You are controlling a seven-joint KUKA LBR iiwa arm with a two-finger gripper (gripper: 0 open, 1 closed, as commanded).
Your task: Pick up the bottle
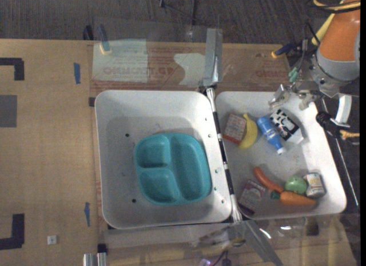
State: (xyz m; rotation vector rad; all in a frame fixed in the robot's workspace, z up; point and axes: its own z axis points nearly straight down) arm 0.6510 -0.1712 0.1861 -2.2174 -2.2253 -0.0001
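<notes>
**Operator:** Starting at my left, I see the left bin, white, shallow, with rounded corners. A teal plastic tray with three compartments lies in it, smooth and slightly glossy.

**Supervisor:** And across the divider?

**Operator:** The right bin carries the clutter. Near its left wall I have a small flat reddish packet touching a yellow banana. Just right of that lies the bottle: a small blue cylinder on its side, slanted, with a pale cap end pointing toward the bin's near right. It touches a black-and-white printed carton on its far side.

**Supervisor:** Lower down?

**Operator:** A dark wrapped packet, a thin red-orange sausage shape, an orange carrot, a round green fruit and a small tin can, all bunched near the front edge.

**Supervisor:** The gripper?

**Operator:** The gripper hangs over the bin's far right corner, metal and angular, apart from the bottle. Whether its fingers are spread or closed, I cannot tell.
</notes>
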